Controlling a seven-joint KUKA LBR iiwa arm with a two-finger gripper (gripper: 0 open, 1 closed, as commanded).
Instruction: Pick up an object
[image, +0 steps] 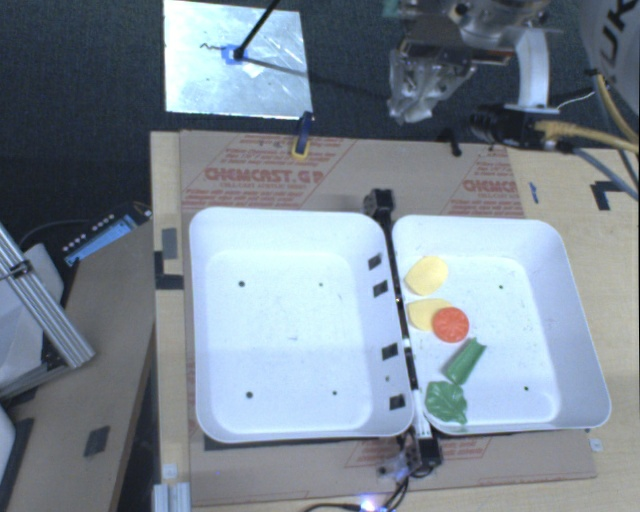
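Observation:
The right bin (560, 300) holds a pale yellow round piece (427, 274), a second yellow piece (422, 315) partly under a red-orange disc (451, 324), a green elongated piece (464, 360) and a green leafy piece (446, 402) at its near left corner. All lie along the bin's left side. My gripper (418, 92) hangs high at the top of the view, beyond the far edge of the bins and well away from the objects. Nothing shows between its fingers.
The left bin (290, 325) sits beside the right one, joined by a black clip strip (395, 300). A shiny metal sheet (238, 58) lies at the far left. Cables (590, 135) run at the far right. An aluminium frame (40, 310) stands at the left edge.

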